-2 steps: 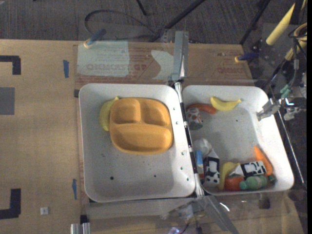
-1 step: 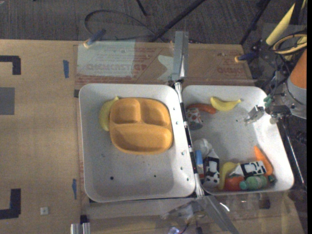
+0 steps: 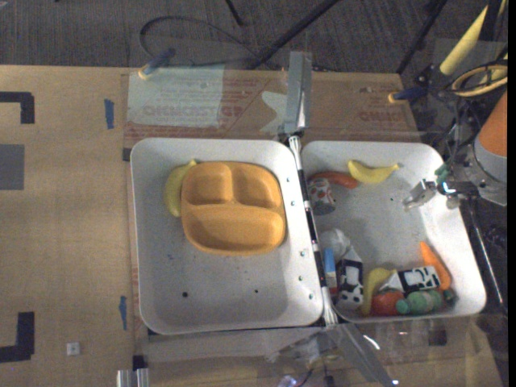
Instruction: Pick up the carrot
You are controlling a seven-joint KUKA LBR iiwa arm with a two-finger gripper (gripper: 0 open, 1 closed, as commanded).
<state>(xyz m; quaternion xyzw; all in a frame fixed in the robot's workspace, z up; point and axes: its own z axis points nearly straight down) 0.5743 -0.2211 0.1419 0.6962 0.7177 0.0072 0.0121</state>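
The carrot [image 3: 434, 264] is a short orange piece lying at a slant near the right wall of the right bin [image 3: 403, 153], just above a black-and-white carton [image 3: 419, 280]. My gripper [image 3: 420, 193] hangs over the right side of that bin, roughly a hand's width behind the carrot and a little to its left. Nothing shows in its grasp. The arm's orange band [image 3: 493, 134] comes in from the right edge.
The right bin also holds a yellow banana [image 3: 371, 170], a red-orange elongated piece [image 3: 336, 179], a small cup [image 3: 321, 196], a second carton [image 3: 349, 281], another banana [image 3: 375, 285], a red item [image 3: 387, 303] and a green item [image 3: 420, 302]. The left bin [image 3: 161, 280] holds an orange divided plate [image 3: 234, 206].
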